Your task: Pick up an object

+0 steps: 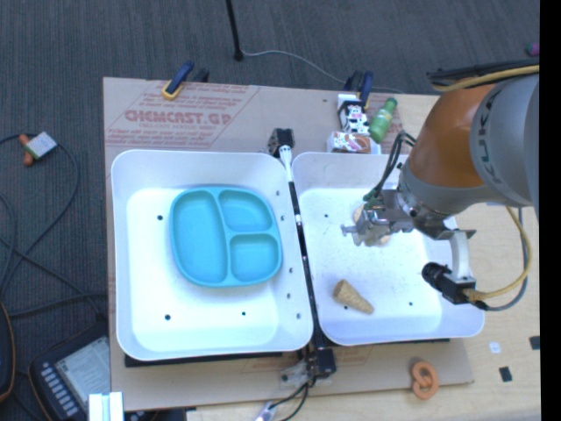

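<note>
From my remote station I log the following, largest first.

Counter (140, 112): a brown board with red lettering printed on it, carrying both bins side by side.

Arm (478, 147): grey with an orange band, reaching in from the right and hanging over the right bin.

Left bin (131, 323): shallow, white, rounded corners. Contents: one light-blue plastic plate with three compartments (224, 235), lying flat near the middle.

Right bin (333, 182): shallow, white, touching the left bin along its inner edge. Contents: one tan cone-shaped piece like a wafer cone (352, 296), lying on its side in the front half of the floor, well apart from the gripper; and something small and pale (359, 215) directly beneath the gripper, too hidden for me to name.

Gripper (375, 226): low over the middle of the right bin. I cannot tell whether the fingers are spread, pressed together or pinching anything.

Off the bins, on the counter: a green bottle (382, 119) beside a small printed package (352, 139) at the back edge; an orange ring-shaped item (425, 378) at the front right.
</note>
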`<action>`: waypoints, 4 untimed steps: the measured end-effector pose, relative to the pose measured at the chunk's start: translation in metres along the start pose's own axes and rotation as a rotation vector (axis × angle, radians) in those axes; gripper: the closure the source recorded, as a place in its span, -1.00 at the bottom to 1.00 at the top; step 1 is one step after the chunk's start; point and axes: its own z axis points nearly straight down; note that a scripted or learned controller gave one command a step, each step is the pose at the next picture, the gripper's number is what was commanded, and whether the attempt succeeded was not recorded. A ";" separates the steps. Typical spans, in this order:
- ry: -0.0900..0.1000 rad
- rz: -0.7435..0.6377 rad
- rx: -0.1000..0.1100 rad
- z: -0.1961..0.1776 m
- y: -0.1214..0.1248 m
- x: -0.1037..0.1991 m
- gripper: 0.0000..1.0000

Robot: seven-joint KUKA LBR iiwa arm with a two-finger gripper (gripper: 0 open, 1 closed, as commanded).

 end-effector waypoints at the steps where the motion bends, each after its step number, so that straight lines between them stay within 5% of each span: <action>1: 0.000 0.000 0.001 0.000 -0.045 0.034 1.00; 3: 0.000 0.000 0.000 0.000 -0.009 0.013 1.00; 4: -0.001 0.001 0.001 0.000 -0.026 0.032 1.00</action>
